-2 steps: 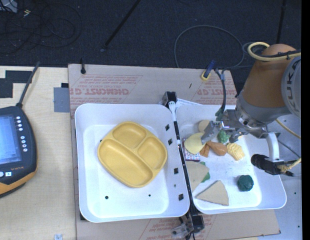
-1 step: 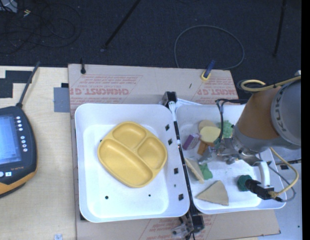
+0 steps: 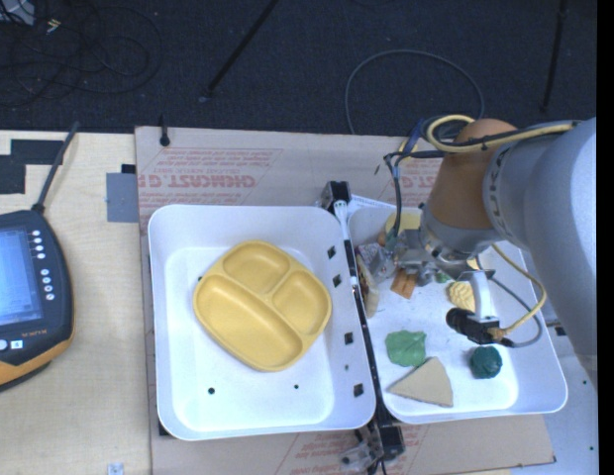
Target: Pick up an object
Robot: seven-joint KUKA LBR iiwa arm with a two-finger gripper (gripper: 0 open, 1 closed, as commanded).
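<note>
Objects we could pick lie in the right bin (image 3: 545, 389): a green lump (image 3: 406, 346), a tan wedge (image 3: 426, 383), a teal ball (image 3: 486, 362). Our gripper (image 3: 401, 270) hangs near the bin's left wall; we cannot tell its grip. A yellow divided plate (image 3: 262, 303) sits in the left bin (image 3: 178, 384).

Two white bins (image 3: 178, 265), one yellow tray (image 3: 262, 305) (three compartments)
</note>
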